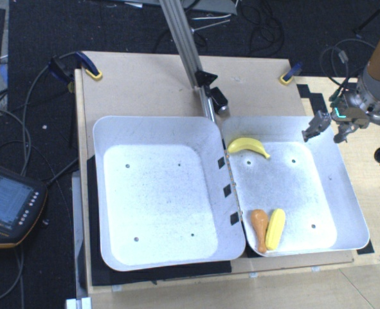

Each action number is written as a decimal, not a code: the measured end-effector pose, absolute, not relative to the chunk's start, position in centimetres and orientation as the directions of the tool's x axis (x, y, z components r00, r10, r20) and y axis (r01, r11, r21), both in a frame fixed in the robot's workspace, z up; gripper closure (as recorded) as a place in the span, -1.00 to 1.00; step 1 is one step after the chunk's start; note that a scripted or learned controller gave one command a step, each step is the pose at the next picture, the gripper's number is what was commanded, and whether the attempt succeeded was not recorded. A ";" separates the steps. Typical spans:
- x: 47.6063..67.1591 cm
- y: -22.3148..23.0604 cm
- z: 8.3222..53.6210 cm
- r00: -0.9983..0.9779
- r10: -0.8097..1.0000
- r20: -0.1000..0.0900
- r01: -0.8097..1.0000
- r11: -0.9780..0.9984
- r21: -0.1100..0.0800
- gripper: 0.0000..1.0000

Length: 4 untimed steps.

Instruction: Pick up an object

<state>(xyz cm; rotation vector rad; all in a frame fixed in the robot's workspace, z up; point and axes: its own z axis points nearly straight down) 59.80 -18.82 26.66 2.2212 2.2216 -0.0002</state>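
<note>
Far left of the jaws, off the bench: handheld pendant (6,205) on dark floor, screen lit, cables trailing around it. Blue-yellow clamp (87,66) at the bench's back left corner, well apart from the gripper.

Left bin (112,134): white, shallow, speckled floor, a few small dark dots. Well to the left of the jaws.

Aluminium post (186,44) runs down at a slant from the top toward the seam between both bins, ending in a black bracket near the bins' back edge, left of the jaws.

Right bin (331,172): touches or overlaps the left bin along the middle seam, black tabs along it. Three items inside:
- banana (247,147), yellow, curved, at the back left corner, left of the jaws and slightly nearer the camera, apart from them.
- carrot (260,228), orange, near the front left corner, well below-left of the jaws.
- corn cob (275,228), yellow, lying just beside the carrot on its right, touching or nearly so.

Second clamp (290,74) on the bench's back edge, left of and behind the jaws.

Gripper (330,129): at the right bin's back right rim, above it. Two dark fingers (315,126) spread apart, nothing between them. Grey wrist with teal light behind, arm entering from the right.
</note>
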 end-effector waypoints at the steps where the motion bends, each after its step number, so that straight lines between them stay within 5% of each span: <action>1: 59.8 -18.8 26.7 0.000 1.000 0.000 1.000 0.000 0.000 -1.00; 4: 59.2 -18.3 10.8 -0.001 1.000 0.001 1.000 0.001 -0.005 -1.00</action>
